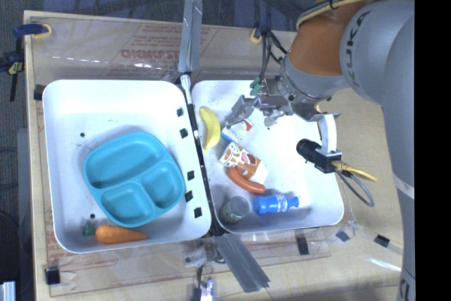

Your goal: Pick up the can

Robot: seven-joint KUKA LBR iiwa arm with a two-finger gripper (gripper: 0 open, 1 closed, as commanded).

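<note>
The can (235, 209) is a small grey cylinder standing upright in the front left corner of the right bin (325, 202). My gripper (251, 115) hangs over the back of that bin, well behind the can and apart from it. Its fingers are spread open with nothing between them. Just below the left finger lies a small white and red packet (239, 128). A red sausage (246, 182) and a blue bottle (275, 204) lie close beside the can.
A banana (209, 127) lies along the right bin's left wall, and a printed snack packet (243, 161) sits mid-bin. The left bin (63, 109) holds a blue divided plate (134, 178) and a carrot (120, 235). A black fitting (315, 154) sticks out on the arm's right.
</note>
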